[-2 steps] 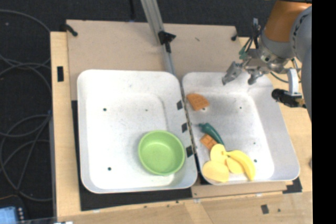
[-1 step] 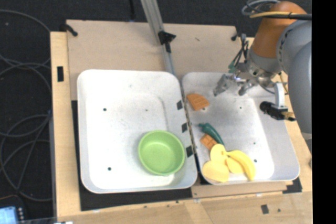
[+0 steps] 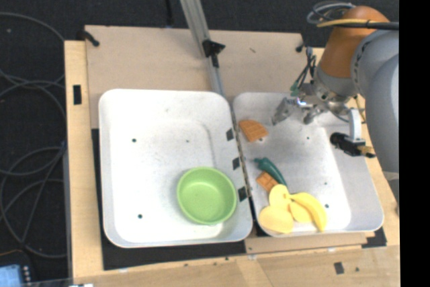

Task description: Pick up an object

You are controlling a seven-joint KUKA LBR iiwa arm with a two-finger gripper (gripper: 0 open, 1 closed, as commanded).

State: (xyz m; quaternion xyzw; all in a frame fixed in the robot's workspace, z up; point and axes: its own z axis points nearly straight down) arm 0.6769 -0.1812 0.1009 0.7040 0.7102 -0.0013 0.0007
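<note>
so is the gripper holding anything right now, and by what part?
Nothing is held. The gripper hangs over the right bin, apart from the orange block to its left, with nothing between its fingers.

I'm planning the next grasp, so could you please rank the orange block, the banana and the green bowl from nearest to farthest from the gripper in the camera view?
From the gripper, at the right bin's far end:
1. Orange block, just to its left, by the divider between the bins.
2. Banana, at the right bin's near end.
3. Green bowl, in the left bin's near right corner.
</note>
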